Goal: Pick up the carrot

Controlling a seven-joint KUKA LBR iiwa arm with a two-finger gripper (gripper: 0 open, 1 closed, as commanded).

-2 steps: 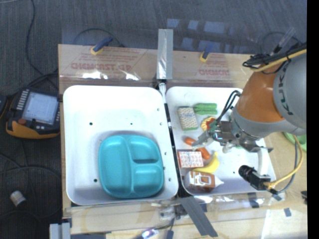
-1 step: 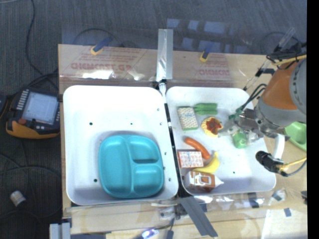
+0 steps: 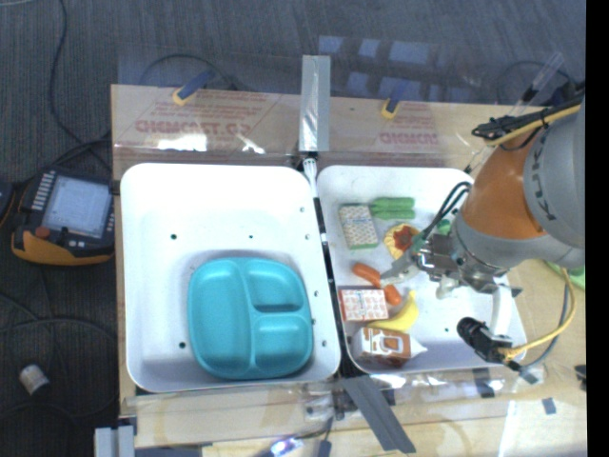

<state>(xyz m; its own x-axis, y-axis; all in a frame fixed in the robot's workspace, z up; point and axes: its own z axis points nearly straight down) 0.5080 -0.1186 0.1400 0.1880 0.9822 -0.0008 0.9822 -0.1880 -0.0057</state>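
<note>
One carrot [image 3: 366,274] lies in the right bin [image 3: 447,336], near its left wall at about mid-height of the frame, small and orange, resting free on the bin floor. Just below it sits a red-and-white patterned packet [image 3: 363,304], with a banana [image 3: 404,314] to its right and a brown carton [image 3: 383,345] lower down. Above the carrot are a pale checked packet [image 3: 357,225] and a green vegetable [image 3: 393,206]. The pincer [image 3: 411,253] hangs just right of the carrot; whether it is open or closed I cannot tell. The left bin [image 3: 152,208] holds a teal divided tray [image 3: 250,317].
</note>
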